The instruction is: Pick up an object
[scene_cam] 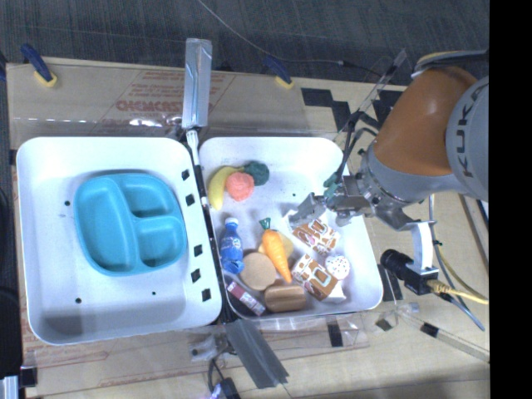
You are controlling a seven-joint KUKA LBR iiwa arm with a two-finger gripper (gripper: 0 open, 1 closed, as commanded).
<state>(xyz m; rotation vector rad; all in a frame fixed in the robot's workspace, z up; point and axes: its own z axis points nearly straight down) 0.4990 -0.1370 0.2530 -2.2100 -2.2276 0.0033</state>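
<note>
Nearest the camera, right bin [353, 302]: pile at its 6 o'clock edge. Hot dog bun [285, 297] at the bottom rim, round tan bread [257, 270] just above it, a dark red wrapped item [243, 295] at 7, half tucked under the pile, can't ID it. Carrot [275, 254] tilted across the middle, blue bottle [231, 245] at 9 against the divider. Two brown-and-white patterned packs [316, 256] at 4, print unreadable. Gripper [309, 209] at 3 o'clock over the upper pack; arm body covers the wrist, so jaw state: cannot tell, nothing visibly between them. Further back at 11: banana [218, 186], pink ball [240, 185], dark green lump [256, 171], touching in a cluster. Left bin [41, 248] holds a blue compartment tray [130, 220], centred. Arm's orange band [424, 123] at 2 o'clock, cut by frame edge.
</note>
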